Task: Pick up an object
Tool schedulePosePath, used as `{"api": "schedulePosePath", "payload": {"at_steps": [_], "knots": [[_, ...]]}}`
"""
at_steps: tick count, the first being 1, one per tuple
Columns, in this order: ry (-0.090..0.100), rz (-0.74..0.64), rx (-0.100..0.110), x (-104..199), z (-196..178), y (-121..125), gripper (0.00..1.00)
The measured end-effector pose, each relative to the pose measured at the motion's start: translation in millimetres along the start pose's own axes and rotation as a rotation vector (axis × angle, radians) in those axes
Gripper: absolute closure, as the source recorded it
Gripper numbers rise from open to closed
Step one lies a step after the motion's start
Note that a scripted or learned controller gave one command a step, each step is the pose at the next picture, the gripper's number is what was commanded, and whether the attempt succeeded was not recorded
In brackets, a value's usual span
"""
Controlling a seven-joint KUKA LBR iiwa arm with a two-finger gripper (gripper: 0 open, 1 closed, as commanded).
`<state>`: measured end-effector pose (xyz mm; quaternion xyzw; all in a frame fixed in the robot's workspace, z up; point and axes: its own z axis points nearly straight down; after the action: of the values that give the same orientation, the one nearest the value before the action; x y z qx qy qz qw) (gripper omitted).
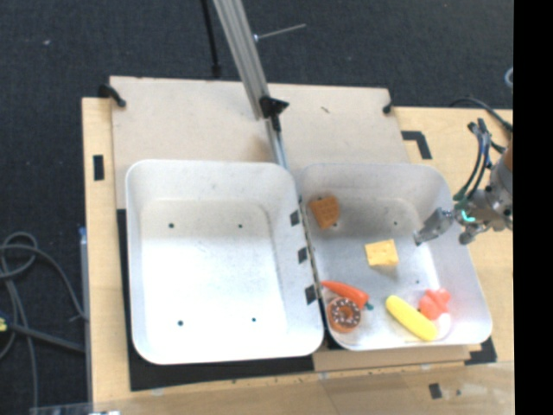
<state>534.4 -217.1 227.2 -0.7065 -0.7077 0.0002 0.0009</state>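
The gripper [441, 225] hangs at the right edge of the frame, over the upper right rim of the right bin [471, 305]; I cannot tell its state from here, and nothing shows in its grasp

Nearest to it is the yellow block [381, 254], lying to the lower left of the gripper, near the middle of that bin. It is roughly square, so no long axis matters much there. Farther off at upper left sits the brown piece [325, 211], close to the bin's left wall

Along the bottom of the same bin: a carrot [344, 291] lying slantwise just above a donut [345, 315], a banana [410, 317] with its long axis running from upper left to lower right, and a red piece [435, 302] beside the banana's right end

The left bin [138, 232] is at the left of the frame, well apart from the gripper

By my guess the block is the likeliest pick
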Motion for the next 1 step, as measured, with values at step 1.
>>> {"api": "schedulePosePath", "payload": {"at_steps": [1], "knots": [[-0.001, -0.001, -0.004, 0.2, -2.0, 0.9, 0.0]]}}
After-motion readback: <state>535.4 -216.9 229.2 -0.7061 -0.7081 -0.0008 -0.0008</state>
